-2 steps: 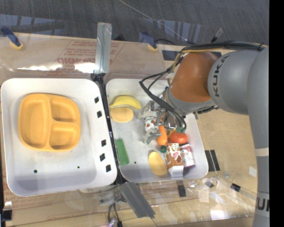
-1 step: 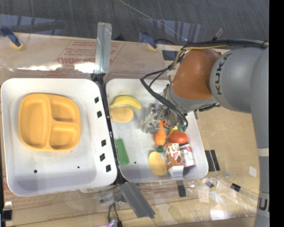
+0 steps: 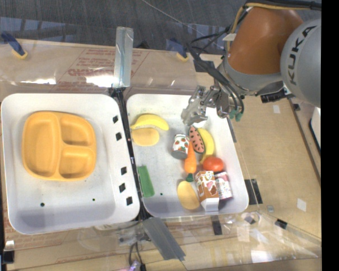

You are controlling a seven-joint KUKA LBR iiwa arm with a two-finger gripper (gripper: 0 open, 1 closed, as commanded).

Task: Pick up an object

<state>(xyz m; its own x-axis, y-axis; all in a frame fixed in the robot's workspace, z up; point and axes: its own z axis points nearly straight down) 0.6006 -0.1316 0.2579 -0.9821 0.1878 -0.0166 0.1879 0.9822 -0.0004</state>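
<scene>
a: starting at the left, what do we have?

b: the left bin (image 3: 11, 151) holds a yellow divided plate (image 3: 59, 145), well left of the divider (image 3: 127, 151) between the bins. it plays no part in the grab.

a: and past the divider?

b: just right of it in the right bin (image 3: 158, 208) lie a banana (image 3: 150, 121) and a pale round piece of food (image 3: 146, 136), touching each other, with a green stick (image 3: 145, 181) lower down against the divider. they look like light, hard plastic toys, smooth and likely to slip.

a: which would you go for?

b: the banana, i'd say. it has open floor on its right, so take it across the narrow middle, not along the curve.

a: further right?

b: a crowded cluster, well right of the divider: a small can (image 3: 181, 144), a watermelon slice (image 3: 197, 140) on a second banana (image 3: 208, 142), a carrot (image 3: 190, 161), a tomato (image 3: 213, 164), a yellow lump (image 3: 187, 195) and two small cartons (image 3: 213, 187). they touch, so fingers would knock the neighbours.

a: and the claw?

b: the gripper (image 3: 195, 110) hangs over the bin's upper part, right of the first banana, above the can. nothing is between its fingers; how far apart they are i cannot tell.
</scene>
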